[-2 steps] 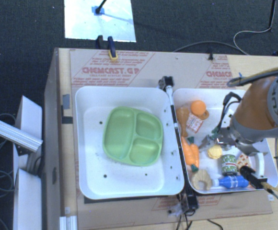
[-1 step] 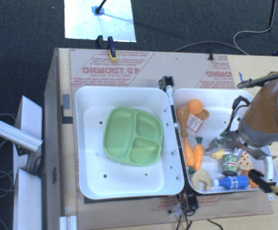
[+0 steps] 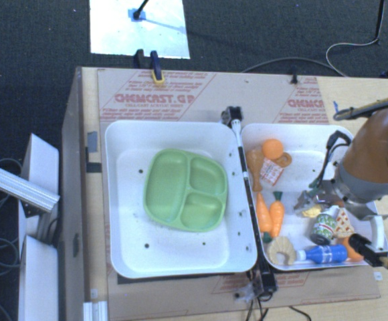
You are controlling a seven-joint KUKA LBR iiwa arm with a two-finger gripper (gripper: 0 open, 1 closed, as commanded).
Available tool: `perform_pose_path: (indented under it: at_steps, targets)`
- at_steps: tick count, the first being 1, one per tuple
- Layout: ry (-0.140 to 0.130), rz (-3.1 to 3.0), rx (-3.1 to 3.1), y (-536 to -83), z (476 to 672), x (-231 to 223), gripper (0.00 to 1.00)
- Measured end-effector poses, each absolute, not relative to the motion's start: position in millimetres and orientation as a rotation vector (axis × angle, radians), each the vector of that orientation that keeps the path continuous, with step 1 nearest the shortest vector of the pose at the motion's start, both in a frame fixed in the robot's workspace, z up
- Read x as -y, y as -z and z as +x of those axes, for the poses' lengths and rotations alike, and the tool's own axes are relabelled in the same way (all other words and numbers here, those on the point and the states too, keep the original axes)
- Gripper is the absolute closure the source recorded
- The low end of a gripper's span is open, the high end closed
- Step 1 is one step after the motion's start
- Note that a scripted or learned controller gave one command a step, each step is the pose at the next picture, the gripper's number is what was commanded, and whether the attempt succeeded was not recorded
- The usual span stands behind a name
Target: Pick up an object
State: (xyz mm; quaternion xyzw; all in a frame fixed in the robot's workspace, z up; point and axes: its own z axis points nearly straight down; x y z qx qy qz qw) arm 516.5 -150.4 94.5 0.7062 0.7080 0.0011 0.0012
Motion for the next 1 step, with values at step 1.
perform_pose_path:
  at_steps: [1]
  targets:
    - [-0.004,2.215,-2.223,-164.8,592.2,110.1,1.0]
